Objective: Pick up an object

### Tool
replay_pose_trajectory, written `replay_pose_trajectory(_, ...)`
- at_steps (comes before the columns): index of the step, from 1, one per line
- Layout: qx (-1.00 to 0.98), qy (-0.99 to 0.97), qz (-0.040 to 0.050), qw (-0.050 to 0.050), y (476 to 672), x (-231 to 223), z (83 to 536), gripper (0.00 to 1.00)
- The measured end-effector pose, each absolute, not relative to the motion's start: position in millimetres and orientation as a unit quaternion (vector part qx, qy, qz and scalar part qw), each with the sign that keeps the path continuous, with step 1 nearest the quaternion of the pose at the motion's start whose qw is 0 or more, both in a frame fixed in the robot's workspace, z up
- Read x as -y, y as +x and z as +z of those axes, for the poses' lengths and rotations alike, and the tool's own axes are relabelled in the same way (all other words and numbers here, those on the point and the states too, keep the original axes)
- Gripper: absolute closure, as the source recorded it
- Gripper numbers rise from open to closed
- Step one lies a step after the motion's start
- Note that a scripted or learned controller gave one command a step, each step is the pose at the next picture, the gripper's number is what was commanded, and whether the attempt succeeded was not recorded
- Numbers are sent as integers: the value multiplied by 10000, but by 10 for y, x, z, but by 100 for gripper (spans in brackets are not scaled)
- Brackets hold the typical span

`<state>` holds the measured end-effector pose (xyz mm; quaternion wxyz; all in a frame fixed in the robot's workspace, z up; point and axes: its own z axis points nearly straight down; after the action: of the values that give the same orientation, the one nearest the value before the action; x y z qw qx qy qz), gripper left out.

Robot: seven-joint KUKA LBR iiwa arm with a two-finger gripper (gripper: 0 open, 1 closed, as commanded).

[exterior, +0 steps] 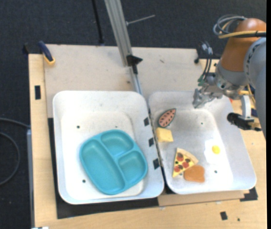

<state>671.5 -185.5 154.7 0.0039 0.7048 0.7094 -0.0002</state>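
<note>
Overhead, camera view:
Arm: the grey arm [240, 46] with its orange band comes in from the upper right of the frame, bent down toward the right bin.
Claw: the claw [201, 100] hangs over the upper edge of the right bin [235, 175], tips pointing down and to the left; whether it is released or clenched I cannot tell, as the tips are small and blurred. Nothing is seen between them.
Right bin contents: a brown, leaf-shaped piece [167, 117] lies at the bin's upper left, just beside the dividing rim; a yellow block [164, 136] sits right below it; a pizza slice [182, 161] lies lower centre, touching an orange piece [194, 174] at its lower right; a fried egg [213, 151] rests to the right, white on white and hard to outline.
Task's thing: any of these would serve; all lie flat on the bin floor, below and left of the claw and apart from it.
Left bin: the left bin [68, 109] carries a blue divided plate [113, 161], tilted across its lower middle.
Table: the table [78, 66] is bare wood above the bins, with a metal post [118, 27] rising at upper centre.
Judgement: the claw looks poised for a descent, the pick not yet made; the brown piece is likely nearest.
</note>
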Motion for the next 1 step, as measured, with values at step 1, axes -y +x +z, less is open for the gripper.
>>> replay_pose_trajectory(1, -7091, 7051, 19, 41, 6790, 1913, 2170, 100)
